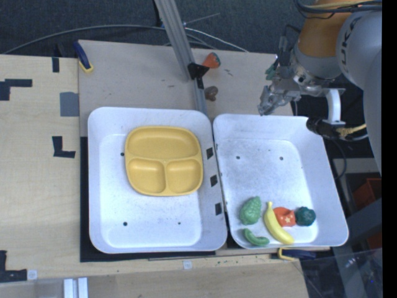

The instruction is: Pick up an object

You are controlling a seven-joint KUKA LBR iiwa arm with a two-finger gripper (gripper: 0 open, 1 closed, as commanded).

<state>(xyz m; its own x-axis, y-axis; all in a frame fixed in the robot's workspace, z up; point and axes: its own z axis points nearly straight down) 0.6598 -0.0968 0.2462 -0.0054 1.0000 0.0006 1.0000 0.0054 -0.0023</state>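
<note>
Bench: tan board under two white bins, centre of your frame.
Left bin: yellow divided plate, upper half.
Right bin: lower right corner holds green leafy piece, banana, tomato, dark green piece, small green pod.
Gripper: upper right, above the right bin's far rim, nothing held.

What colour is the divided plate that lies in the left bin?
The divided plate is yellow, plain with no pattern, seen clearly in the camera view from above.
</note>
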